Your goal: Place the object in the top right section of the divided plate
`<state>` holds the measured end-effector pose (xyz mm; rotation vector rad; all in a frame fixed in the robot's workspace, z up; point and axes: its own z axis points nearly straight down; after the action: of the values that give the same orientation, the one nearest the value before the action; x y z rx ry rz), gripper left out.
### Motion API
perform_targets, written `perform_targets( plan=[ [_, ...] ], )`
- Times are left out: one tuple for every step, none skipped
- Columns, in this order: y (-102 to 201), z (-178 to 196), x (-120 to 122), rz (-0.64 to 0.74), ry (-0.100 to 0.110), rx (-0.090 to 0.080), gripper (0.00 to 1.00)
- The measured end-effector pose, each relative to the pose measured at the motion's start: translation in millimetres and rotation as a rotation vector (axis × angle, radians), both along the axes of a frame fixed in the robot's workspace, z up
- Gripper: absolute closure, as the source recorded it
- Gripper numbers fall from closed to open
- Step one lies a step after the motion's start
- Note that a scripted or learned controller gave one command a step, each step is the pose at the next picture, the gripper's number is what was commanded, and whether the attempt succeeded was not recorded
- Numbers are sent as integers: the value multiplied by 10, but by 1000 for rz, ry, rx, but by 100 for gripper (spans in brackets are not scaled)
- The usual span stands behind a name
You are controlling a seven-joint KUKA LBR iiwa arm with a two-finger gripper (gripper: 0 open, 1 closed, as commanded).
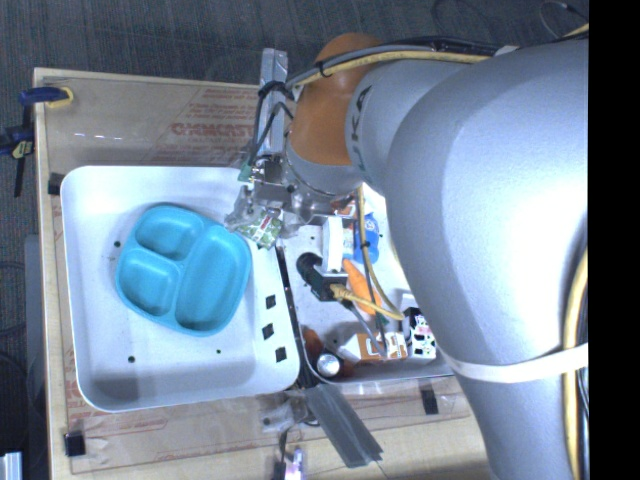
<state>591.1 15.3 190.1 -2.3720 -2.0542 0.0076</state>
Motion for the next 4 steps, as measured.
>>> perform_targets(
  plan=[
    [434, 10, 238, 92, -2, 1, 100],
    [300, 17, 347, 213, -6, 1, 100],
    [316, 113, 347, 220, -3, 1, 100],
    [305, 110, 489, 342, -7, 1, 100]
  ],
)
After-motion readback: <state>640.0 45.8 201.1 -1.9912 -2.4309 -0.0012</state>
